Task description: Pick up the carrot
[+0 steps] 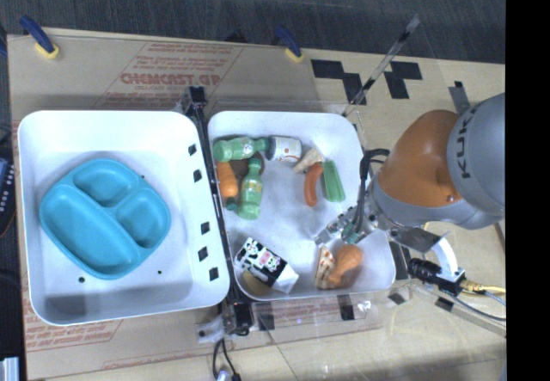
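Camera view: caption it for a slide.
Gripper hovers low in the right bin, short of the carrot.

Divided tray in left bin; right bin holds carrot beside bottles, carton nearer the front.

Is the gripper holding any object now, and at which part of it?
It cannot be told. The gripper is low in the right white bin, above a brown food piece, apart from the orange carrot.
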Robot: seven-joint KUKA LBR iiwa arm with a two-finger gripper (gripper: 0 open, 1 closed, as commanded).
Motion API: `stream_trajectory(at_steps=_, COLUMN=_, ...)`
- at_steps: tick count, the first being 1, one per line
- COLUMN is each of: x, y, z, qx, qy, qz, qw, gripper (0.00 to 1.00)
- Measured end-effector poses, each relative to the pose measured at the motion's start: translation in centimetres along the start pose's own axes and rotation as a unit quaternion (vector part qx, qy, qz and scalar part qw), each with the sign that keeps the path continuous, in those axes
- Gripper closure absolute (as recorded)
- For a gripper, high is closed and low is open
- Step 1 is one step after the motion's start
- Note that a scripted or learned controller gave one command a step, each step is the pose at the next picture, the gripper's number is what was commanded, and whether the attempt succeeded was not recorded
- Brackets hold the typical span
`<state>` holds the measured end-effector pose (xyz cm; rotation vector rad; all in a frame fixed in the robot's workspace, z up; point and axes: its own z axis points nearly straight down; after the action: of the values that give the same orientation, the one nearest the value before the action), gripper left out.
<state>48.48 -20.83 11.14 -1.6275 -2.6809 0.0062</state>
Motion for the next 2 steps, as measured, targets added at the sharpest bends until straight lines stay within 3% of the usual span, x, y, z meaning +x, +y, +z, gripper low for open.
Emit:
stream_trajectory(at_steps=1, x=0.0, y=0.0, z=0.0, qx=0.0, qy=0.0, qz=0.0, qw=1.0, gripper=0.0)
stream_trajectory(at_steps=2, x=0.2, y=-0.7, z=1.9, qx=-0.001, qy=0.0, qz=-0.136, qw=0.9907, gripper=0.0)
